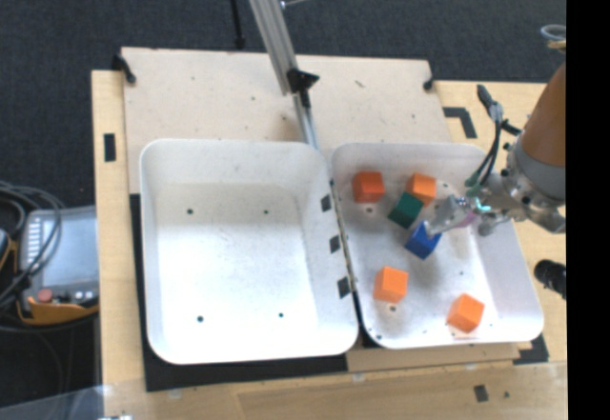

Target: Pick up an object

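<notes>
While the arm is reaching in from the right over the right bin (496,313), the gripper (446,218) is hanging just above the blue block (422,240). The block is sitting near the middle of that bin, tilted, with the green block (406,210) just beside it on the upper left and an orange block (422,187) a little farther up. The blue block is lying down and slightly left of the fingertips, touching or nearly touching them; whether it is sitting between them is blurred, and I cannot tell whether the fingers are apart or together. No long axis is standing out on so squat a block. The coming move is probably turning on that small offset down and left, with the green block crowding one side.
</notes>
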Controlling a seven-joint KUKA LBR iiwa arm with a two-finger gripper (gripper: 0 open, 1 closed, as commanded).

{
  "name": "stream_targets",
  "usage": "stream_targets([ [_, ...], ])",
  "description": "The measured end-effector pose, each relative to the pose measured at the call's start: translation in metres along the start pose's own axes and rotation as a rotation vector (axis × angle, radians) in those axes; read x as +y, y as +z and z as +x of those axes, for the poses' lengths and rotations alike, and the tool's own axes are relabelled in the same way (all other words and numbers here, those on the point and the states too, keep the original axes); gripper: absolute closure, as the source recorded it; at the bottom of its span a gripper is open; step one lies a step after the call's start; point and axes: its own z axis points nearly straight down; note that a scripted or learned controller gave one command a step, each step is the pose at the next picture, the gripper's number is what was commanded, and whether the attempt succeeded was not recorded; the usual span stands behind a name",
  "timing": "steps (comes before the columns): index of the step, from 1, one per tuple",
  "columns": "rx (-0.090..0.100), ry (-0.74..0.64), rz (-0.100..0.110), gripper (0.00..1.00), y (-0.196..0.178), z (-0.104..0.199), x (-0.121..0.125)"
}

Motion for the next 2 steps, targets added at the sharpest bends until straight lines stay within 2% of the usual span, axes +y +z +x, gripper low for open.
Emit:
stream_targets([
  [1,-0.001,0.002,-0.005,0.0,-0.002,0.0,0.001],
  [2,-0.002,0.003,0.002,0.0,0.061,0.002,-0.001],
])
